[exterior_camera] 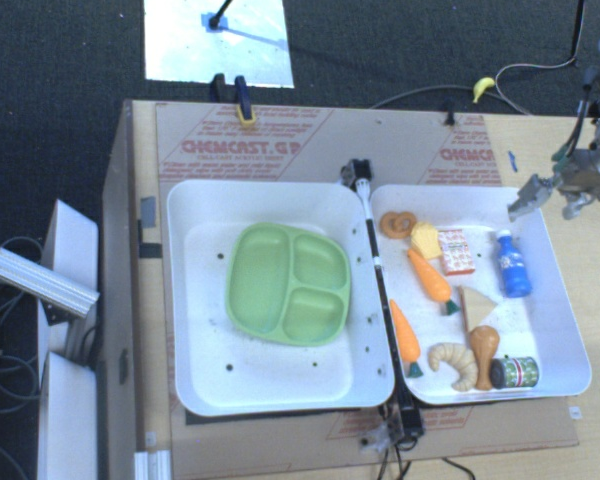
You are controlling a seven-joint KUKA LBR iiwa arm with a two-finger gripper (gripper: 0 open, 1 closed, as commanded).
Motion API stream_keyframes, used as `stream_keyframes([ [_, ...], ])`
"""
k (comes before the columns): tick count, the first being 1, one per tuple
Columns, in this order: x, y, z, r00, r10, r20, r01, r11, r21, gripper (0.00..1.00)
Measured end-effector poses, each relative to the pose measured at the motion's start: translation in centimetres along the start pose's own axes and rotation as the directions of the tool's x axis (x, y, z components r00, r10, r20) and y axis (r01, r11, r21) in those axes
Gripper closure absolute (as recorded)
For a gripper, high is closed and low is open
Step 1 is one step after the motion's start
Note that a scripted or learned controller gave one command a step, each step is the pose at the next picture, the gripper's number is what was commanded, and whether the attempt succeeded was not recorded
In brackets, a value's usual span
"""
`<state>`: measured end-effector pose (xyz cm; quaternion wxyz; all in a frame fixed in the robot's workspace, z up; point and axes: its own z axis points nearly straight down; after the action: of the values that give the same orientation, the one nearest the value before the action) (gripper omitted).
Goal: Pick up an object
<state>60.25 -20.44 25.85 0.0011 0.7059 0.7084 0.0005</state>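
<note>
Gripper (552,196) at the view's right edge, above the far right corner of the right bin (560,313); two metal fingers (528,196) point toward the bin, set apart, with nothing between them. The grey arm enters from the right behind them. Nearest object below the gripper: a blue bottle (512,265), lying near the bin's right wall. To its left, a red-and-white carton (456,251), a yellow block (425,239) and a brown pretzel (398,225) at the far end. An orange carrot (431,276) lies mid-bin, a second carrot (405,336) along the left wall. At the near end: a pale wedge (476,308), a drumstick (484,353), a croissant (456,361) and a green can (516,372) on its side. The left bin (195,298) holds a green divided plate (288,283).
</note>
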Motion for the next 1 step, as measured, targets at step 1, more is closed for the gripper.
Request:
stream_keyframes([
  [1, 6.19, 0.83, 6.30, 1.000, -0.002, -0.002, 0.002, 1.000, 0.002, 0.00],
])
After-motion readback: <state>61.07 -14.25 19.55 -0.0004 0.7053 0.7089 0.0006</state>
